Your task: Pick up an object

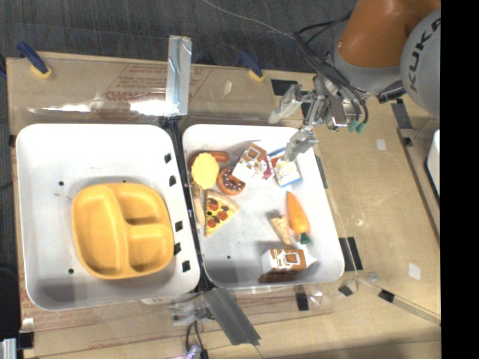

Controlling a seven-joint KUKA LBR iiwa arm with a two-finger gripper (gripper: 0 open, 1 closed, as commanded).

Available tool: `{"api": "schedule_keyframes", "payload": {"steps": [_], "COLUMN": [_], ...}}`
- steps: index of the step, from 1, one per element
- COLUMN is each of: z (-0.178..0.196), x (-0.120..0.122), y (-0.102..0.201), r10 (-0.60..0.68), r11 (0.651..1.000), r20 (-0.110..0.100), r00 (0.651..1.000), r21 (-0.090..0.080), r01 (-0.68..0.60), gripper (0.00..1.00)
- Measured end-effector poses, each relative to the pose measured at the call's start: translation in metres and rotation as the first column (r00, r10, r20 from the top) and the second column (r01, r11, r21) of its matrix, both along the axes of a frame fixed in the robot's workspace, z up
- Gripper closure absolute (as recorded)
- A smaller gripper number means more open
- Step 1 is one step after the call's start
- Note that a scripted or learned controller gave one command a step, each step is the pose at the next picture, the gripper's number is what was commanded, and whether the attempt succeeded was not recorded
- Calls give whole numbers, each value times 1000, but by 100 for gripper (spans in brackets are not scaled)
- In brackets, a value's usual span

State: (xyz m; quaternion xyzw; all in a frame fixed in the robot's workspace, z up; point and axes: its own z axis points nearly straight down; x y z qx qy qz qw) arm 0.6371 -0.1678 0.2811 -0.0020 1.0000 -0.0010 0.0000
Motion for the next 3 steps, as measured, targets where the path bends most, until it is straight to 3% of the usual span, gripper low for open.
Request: {"api": "schedule_keyframes", "payload": {"steps": [1,2,3], "z": [-144,-188,-175], "x": [-22,-73,-70], "y": [-41,-41,-38], "r10": [267,248,257], "r11": [964,969,966], "r20": [6,4,8], "r00": [964,969,966], "r21": [-1,1,-2], "r01": [-267,-248,-257], "gripper": [0,0,100]}}
